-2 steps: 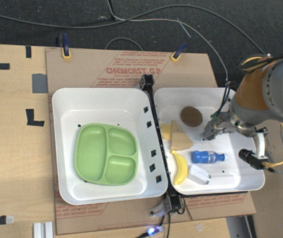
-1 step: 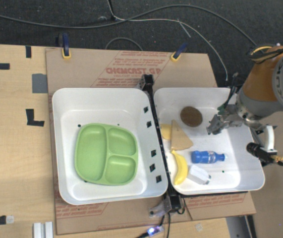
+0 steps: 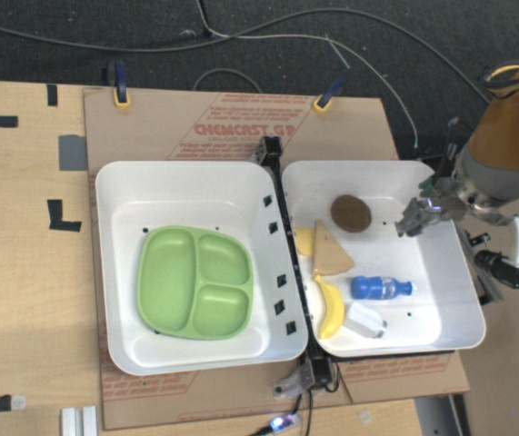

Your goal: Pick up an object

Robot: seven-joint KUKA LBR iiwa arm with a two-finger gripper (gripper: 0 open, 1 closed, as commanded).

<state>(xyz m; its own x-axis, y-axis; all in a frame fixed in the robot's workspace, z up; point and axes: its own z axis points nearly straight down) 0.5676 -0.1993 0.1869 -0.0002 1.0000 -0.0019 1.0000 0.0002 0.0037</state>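
Nearest the lens, a white block (image 3: 364,320) and banana (image 3: 329,307) lay at the right bin's (image 3: 454,330) front, beside a blue bottle (image 3: 379,288), a tan wedge (image 3: 332,252) and a brown disc (image 3: 351,213). Poised over that bin's right wall, the gripper (image 3: 415,218) hung empty; whether its fingers stood apart could not be told. A green plate (image 3: 196,282) filled the left bin (image 3: 114,243).

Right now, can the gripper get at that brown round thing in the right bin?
Probably yes. The gripper hangs over the right bin, beside the brown round thing, with bare bin floor between them. The wedge and blue bottle lie off to the side.
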